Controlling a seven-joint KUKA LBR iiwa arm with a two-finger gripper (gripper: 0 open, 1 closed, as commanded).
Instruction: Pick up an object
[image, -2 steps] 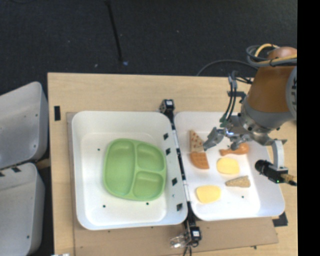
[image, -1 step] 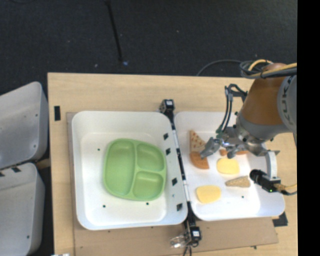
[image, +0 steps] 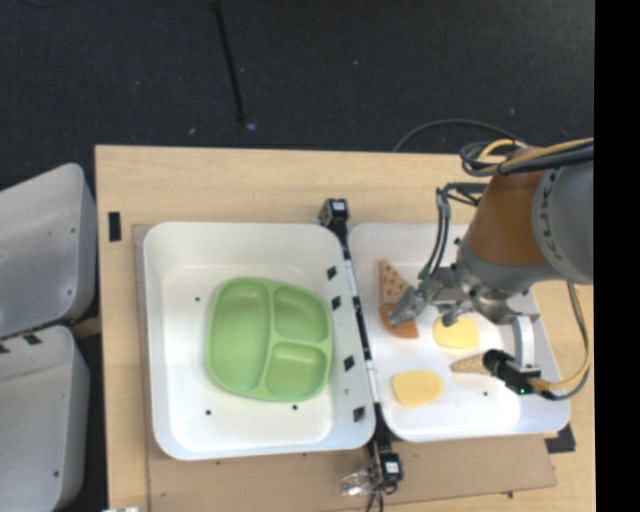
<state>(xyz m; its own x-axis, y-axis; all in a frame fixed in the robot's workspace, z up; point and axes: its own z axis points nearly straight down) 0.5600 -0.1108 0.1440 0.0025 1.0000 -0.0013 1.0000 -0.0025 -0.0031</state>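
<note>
You see the gripper (image: 408, 312) low in the right bin (image: 500, 425), at that bin's left side, touching the orange-brown wedge (image: 395, 297) there. Whether it is open, closed or gripping the wedge, you cannot tell; the arm (image: 520, 225) hides much of it. Near it lie a pale yellow piece (image: 457, 334), a second yellow piece (image: 417, 388) nearer you, and a small cone-shaped item (image: 468, 365). The left bin (image: 165, 420) carries a green divided plate (image: 268, 340). Both bins sit on the tabletop (image: 250, 185).

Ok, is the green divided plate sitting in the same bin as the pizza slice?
No, the green divided plate lies in the left bin, while the pizza slice lies in the right bin under the arm.
</note>
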